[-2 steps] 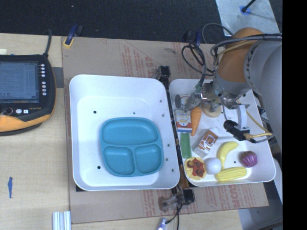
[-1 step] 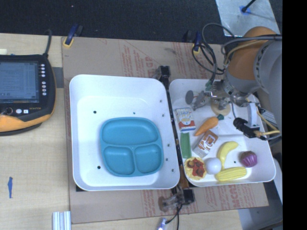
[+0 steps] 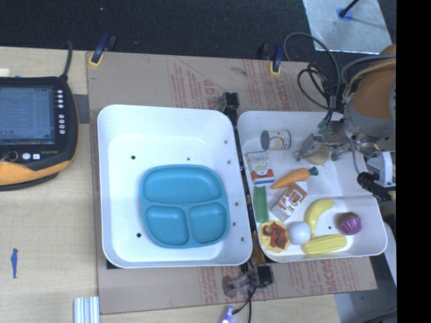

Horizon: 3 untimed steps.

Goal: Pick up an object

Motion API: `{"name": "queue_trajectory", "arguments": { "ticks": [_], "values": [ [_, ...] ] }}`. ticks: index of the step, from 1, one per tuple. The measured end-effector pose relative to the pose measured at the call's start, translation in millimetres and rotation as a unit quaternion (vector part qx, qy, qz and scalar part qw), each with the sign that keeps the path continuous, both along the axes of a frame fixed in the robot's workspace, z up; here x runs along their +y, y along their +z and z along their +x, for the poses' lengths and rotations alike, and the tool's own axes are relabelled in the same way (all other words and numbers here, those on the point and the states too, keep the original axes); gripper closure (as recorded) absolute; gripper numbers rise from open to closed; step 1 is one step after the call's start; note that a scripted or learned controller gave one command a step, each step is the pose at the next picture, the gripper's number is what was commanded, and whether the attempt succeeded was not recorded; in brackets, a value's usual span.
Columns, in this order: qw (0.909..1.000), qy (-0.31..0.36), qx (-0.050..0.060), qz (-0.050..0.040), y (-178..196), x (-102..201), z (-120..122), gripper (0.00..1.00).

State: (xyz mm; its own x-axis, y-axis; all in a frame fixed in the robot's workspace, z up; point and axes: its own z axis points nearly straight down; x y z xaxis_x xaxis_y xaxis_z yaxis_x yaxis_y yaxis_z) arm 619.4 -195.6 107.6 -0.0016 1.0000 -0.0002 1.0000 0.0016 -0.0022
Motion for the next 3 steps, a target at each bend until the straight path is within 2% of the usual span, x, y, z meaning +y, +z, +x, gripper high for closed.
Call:
{"name": "queue_trajectory", "arguments": {
  "ticks": [1, 2, 3],
  "values": [
    [1.0, 0.003, 0.0, -0.0015, -12.6, 45.2, 20.0, 0.0],
    [1.0, 0.0, -0.001, 0.0, 62.4, -3.6, 37.1, 0.0],
    [1.0, 0.002, 0.001, -0.0001, -16.2, 0.0, 26.4, 0.0]
  ]
}}
